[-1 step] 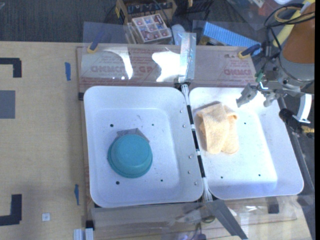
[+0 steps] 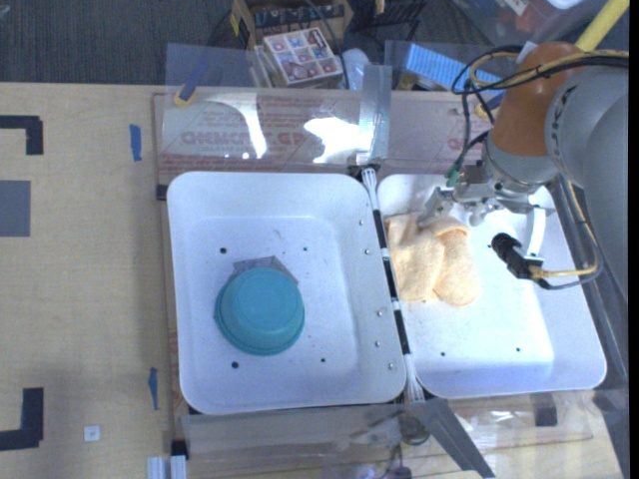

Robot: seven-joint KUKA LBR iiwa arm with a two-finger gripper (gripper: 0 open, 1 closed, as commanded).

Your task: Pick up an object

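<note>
Bright, even light falls from above. Strong white glare washes out the clear plastic sheet [image 2: 300, 133] at the far side and flattens the two shallow white plastic bins [image 2: 195, 267]. Shadows are soft and faint. The picture is slightly soft overall, and the floor at the far side lies dim.

Two white bins [image 2: 200, 267] sat side by side on the worktop [image 2: 80, 297]. The bin nearer the worktop's left edge held one teal bowl [image 2: 261, 310], upside down, and one small grey scrap [image 2: 262, 264] just beyond it. The other bin [image 2: 519, 347] held one pale yellow cloth [image 2: 434, 264]. One arm [image 2: 559, 108] reached over that bin, carrying one gripper [image 2: 446, 200].
</note>
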